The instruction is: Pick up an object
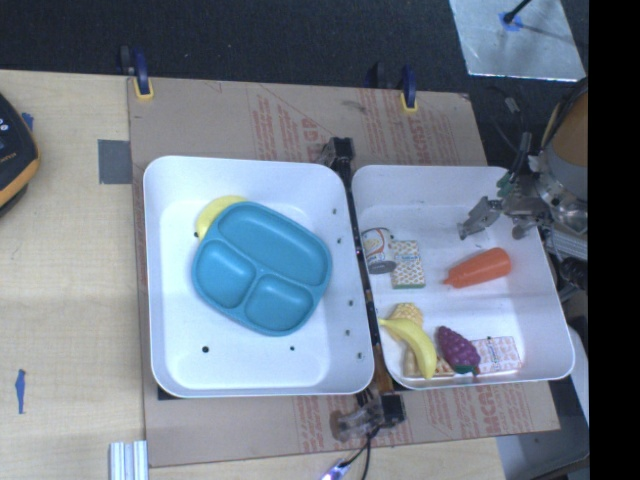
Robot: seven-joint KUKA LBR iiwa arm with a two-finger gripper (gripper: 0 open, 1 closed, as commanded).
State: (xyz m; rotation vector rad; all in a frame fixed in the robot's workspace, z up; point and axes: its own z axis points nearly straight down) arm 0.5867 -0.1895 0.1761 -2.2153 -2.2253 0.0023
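A blue, three-compartment plastic plate (262, 267) lies in the left white bin (170, 358), covering most of a yellow object (213, 212). In the right white bin (545, 353) sit a small can (377, 250), a yellow toy banana (418, 343), purple toy grapes (456, 348) and an orange toy carrot (478, 267). The two-finger gripper (497, 220) hovers just above the carrot, fingers spread, holding nothing. The carrot looks light, stiff and smooth; gripping across its thick middle seems safest.
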